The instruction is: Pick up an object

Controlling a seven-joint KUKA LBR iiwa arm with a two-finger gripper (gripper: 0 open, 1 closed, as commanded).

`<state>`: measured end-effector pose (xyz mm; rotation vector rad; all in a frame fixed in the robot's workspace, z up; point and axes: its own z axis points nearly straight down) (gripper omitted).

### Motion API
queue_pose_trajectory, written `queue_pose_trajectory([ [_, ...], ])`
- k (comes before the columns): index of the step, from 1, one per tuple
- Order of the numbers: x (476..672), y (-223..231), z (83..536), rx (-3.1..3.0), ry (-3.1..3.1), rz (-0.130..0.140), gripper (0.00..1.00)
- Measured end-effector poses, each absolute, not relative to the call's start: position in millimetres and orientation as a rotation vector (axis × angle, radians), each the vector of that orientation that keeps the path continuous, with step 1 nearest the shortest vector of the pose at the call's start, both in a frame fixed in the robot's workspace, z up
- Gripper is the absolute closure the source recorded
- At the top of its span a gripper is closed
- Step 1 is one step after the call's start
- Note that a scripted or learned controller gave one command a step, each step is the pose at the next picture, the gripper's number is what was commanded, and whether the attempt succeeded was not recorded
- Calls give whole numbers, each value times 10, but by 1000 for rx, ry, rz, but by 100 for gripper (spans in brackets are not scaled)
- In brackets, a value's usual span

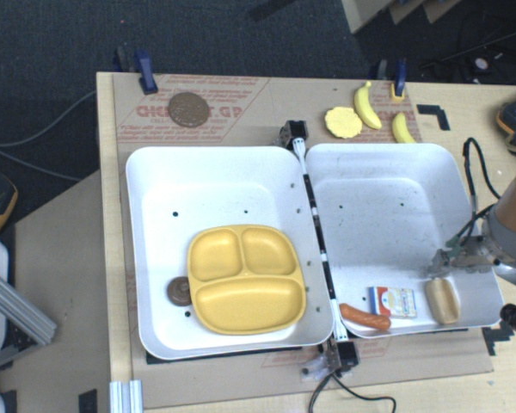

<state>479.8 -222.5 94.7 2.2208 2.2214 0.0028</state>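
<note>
In the right bin (387, 188), near its front edge, lie three small things. The bun (442, 300) is tan and oblong, like a small bread roll, and it lies at the right front corner. Just left of it is a flat card (392, 301), white with blue and red print. Left of the card, near the front rim, lies a sausage (365, 317), orange-red and thin, a little tilted.

The hand (454, 262) is low over the right bin, just above the bun and a little behind it. Nothing is between its fingers, but if they are apart or together I cannot tell.

In the left bin (146, 231) a yellow tray (244, 278) with three compartments lies flat, and a brown disc (180, 291) touches its left side.

On the table (112, 196) behind the bins are a second brown disc (188, 108), a yellow chip (343, 122) and two bananas (367, 107).
</note>
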Motion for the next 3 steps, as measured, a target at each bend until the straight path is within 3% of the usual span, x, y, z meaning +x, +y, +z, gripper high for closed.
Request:
queue_pose_trajectory([
  [1,4820,-1504,2280,2205,2223,13,100],
  [2,4868,-1052,1954,2219,2231,0,100],
  [3,5521,-439,1838,2210,2229,6,100],
])
